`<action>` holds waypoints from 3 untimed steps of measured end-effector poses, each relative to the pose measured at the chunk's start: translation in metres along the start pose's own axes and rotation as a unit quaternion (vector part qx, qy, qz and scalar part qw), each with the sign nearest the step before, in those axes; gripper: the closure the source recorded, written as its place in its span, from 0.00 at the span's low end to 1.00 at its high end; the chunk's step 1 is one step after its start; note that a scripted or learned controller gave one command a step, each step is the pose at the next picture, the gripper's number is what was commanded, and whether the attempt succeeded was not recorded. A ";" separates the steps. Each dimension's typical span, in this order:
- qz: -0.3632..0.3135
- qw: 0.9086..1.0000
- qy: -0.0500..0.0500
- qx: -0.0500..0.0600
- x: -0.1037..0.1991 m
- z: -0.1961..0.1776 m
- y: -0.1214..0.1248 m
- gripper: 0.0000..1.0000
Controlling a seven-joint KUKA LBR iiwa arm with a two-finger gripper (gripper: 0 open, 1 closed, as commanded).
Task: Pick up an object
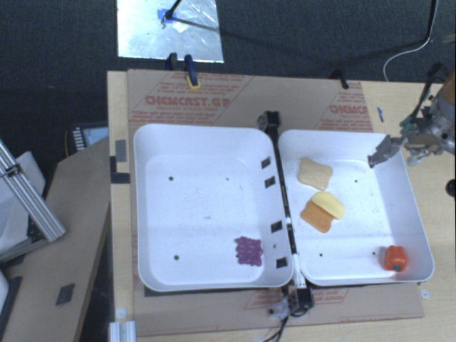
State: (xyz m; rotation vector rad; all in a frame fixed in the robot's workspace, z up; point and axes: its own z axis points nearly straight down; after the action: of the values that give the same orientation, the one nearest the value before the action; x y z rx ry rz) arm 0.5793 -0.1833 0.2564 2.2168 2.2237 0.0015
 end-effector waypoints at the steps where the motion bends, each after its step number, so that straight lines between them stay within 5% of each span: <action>1: -0.002 1.000 0.000 -0.002 0.000 -0.011 0.001 1.00; 2: -0.004 1.000 -0.001 -0.007 0.050 -0.122 0.013 1.00; 3: -0.002 1.000 0.002 0.001 0.090 -0.119 -0.095 1.00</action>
State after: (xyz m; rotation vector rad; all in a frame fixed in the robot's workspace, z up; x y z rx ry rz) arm 0.4840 -0.0938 0.3751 2.2156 2.2301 0.0027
